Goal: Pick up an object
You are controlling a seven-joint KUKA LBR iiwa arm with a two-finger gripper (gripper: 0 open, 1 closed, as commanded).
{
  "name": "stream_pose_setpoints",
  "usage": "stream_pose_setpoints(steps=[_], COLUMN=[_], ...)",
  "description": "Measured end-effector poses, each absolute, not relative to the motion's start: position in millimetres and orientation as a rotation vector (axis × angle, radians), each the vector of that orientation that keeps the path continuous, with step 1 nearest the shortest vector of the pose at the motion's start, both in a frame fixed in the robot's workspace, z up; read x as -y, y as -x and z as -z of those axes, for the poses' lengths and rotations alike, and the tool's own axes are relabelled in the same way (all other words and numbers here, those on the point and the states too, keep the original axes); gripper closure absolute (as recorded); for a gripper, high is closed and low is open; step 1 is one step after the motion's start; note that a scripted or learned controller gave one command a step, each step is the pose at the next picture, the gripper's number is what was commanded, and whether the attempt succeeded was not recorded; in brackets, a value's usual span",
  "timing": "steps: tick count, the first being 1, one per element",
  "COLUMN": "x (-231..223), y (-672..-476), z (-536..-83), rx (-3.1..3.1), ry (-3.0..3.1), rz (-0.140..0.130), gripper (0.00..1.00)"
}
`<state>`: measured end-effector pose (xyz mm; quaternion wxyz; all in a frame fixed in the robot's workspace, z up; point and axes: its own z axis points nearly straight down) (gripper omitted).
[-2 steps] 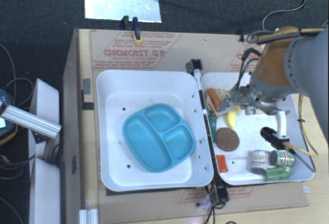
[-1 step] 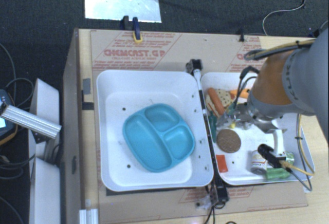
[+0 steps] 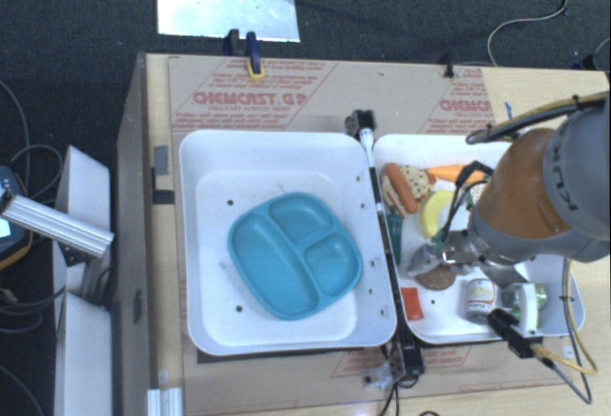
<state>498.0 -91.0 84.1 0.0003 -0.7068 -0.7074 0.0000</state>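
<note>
One fixed cam, high above the worktop (image 3: pixel 286 90). Looks down at a slant, fairly far; both bins visible.

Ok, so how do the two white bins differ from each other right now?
The left bin holds a single item, a blue divided tray lying flat in its middle; the right bin holds a clutter of small things, among them a hot dog, a carrot and an orange block. The left bin is fully in sight, while the arm hangs over the right bin and hides part of it. Both are shallow, white and sit side by side.
</note>
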Motion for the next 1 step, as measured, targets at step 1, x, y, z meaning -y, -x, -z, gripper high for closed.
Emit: stream_pose_setpoints(steps=[1], x=[90.8], y=[-499.3], z=[-94.7], rx=[2.226], ry=[2.220], rz=[0.004], gripper=[1.00])
